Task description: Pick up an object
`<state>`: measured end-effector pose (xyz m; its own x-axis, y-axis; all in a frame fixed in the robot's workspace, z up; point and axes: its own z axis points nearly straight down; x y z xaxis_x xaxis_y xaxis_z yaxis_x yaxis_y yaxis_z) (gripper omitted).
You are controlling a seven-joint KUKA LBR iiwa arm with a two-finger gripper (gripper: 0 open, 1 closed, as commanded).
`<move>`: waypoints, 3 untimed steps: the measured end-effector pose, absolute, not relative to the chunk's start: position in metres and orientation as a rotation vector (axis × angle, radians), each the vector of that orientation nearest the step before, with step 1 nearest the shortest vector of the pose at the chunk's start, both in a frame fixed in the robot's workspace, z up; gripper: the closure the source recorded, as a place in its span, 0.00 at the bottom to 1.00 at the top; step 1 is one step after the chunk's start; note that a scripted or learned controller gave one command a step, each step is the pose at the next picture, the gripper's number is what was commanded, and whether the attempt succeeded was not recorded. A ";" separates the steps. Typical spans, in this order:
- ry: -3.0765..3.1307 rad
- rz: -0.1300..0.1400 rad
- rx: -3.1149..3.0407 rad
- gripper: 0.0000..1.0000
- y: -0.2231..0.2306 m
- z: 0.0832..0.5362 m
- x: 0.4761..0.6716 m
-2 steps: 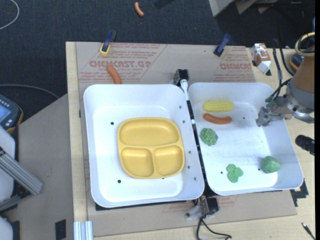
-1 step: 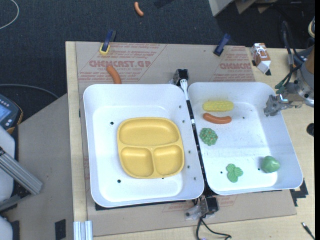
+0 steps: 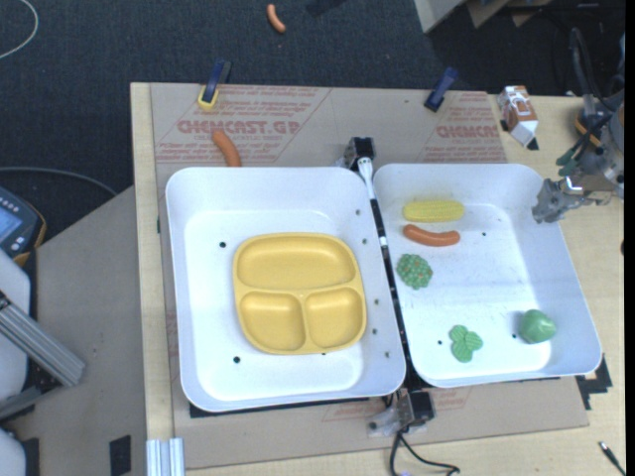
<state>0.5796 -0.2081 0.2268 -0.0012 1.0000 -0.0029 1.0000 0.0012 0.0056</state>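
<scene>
Nearest the camera, in the right bin (image 3: 566, 266), a rounded green piece (image 3: 537, 326) is seen in the near right corner, and a lumpy green piece (image 3: 464, 342) is seen to its left, apart from it. Further back, a green broccoli head (image 3: 414, 271) lies close to the bin's left wall. Behind it a slim orange-red sausage (image 3: 432, 234) is laid crosswise, and just behind that a yellow corn cob (image 3: 434, 210), short and ridged, is set parallel to it. All five are loose on the white floor of the bin, and none is touched by the gripper.

In the left bin (image 3: 189, 266) a yellow tray (image 3: 298, 292) with three compartments is placed near the middle.

The gripper (image 3: 552, 203) is seen at the far right rim of the right bin, well apart from the items. Whether it is apart or together cannot be told.

Beyond the bins, an orange sausage (image 3: 226, 148) rests on the desk (image 3: 298, 127), and another sausage (image 3: 276, 17) lies on the dark floor (image 3: 119, 28) further back.
</scene>
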 end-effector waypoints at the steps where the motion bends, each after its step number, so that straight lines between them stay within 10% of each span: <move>1: 2.230 0.002 2.215 1.00 -0.145 0.231 0.586; 3: 2.230 0.002 2.215 1.00 -0.032 0.215 0.599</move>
